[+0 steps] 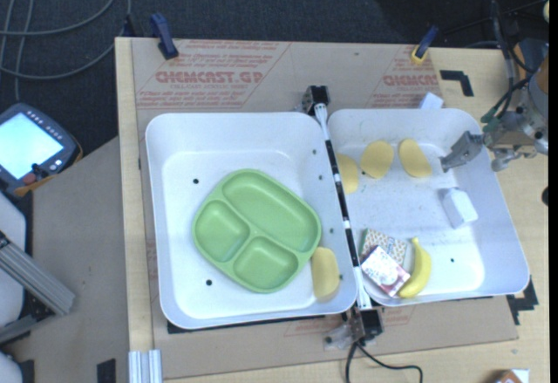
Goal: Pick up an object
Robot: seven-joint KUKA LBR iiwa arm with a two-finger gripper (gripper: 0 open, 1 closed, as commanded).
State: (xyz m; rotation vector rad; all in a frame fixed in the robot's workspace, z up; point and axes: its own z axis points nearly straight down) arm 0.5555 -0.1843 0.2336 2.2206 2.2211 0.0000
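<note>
My gripper (480, 155) hangs over the right rim of the right bin (488, 237). Its two grey fingers stand apart and open, with nothing between them. To its left, in the bin's far part, lie two yellow oval pieces (377, 159) (415, 157), and a third (347, 173) rests against the left wall. Below the gripper lies a small white block (458, 205). A banana (419, 269) and a patterned packet (384, 263) sit at the near left corner.
The left bin (174, 154) holds a green divided plate (255, 229) and a yellow oval piece (325, 272) at its near right corner. A black divider rail (336, 189) runs between the bins. Blue clamps (162, 35) (425, 43) grip the board's far edge.
</note>
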